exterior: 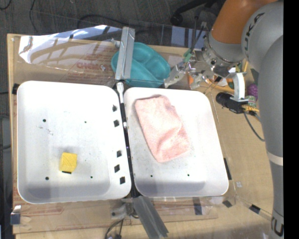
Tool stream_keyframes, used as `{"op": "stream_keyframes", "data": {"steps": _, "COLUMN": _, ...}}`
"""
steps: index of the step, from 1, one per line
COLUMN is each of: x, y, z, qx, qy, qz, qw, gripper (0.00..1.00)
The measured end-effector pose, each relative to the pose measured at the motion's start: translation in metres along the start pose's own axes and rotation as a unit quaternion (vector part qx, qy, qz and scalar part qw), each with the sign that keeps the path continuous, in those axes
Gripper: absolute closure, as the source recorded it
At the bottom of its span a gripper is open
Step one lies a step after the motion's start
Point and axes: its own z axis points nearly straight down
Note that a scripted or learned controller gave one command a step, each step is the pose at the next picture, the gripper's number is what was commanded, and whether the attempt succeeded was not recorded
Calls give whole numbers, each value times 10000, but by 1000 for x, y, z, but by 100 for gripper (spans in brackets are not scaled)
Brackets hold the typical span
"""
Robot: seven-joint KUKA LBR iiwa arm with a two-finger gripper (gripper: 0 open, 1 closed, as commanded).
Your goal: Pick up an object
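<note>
Two white bins sit side by side on the bench, each holding one thing the arm could take. A folded pink cloth (163, 127) lies in the right bin (209, 180), slanting from the upper left toward the middle and covering much of the floor; soft and flat, it would give under the fingers and probably calls for a pinch on a raised fold. A small yellow block (68, 162) rests in the left bin (35, 103), low and to the left, well apart from the walls, so there looks to be room to close around it from above. A teal dish (142, 66) stands behind the bins, outside both, near the strip where they meet, and does not seem part of the pick. The arm (261, 39) reaches in from the right, its orange band high in the corner and its grey body running down the right side. The gripper (182, 73) hovers past the back rim of the right bin, beside the teal dish and just beyond the cloth's upper end, and nothing is seen between its fingers. How wide it stands I cannot tell, since the tips blur into the wiring and clutter around the wrist. Nothing is lifted yet; both objects lie flat in their bins, and the cloth is the nearer.
</note>
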Motion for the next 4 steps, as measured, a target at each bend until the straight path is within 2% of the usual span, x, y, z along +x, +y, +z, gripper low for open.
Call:
{"op": "stream_keyframes", "data": {"steps": 1, "x": -12, "y": -9, "z": 169, "qx": 6, "qy": 0, "qz": -83, "qw": 10000, "gripper": 0}}
{"op": "stream_keyframes", "data": {"steps": 2, "x": -11, "y": -9, "z": 159, "qx": 20, "qy": 3, "qz": -105, "qw": 9999, "gripper": 100}}
{"op": "stream_keyframes", "data": {"steps": 3, "x": -46, "y": -19, "z": 174, "qx": -47, "qy": -11, "qz": -2437, "qw": 9698, "gripper": 100}}
{"op": "stream_keyframes", "data": {"steps": 4, "x": -48, "y": 4, "z": 14, "qx": -28, "qy": -14, "qz": -2235, "qw": 9747, "gripper": 100}}
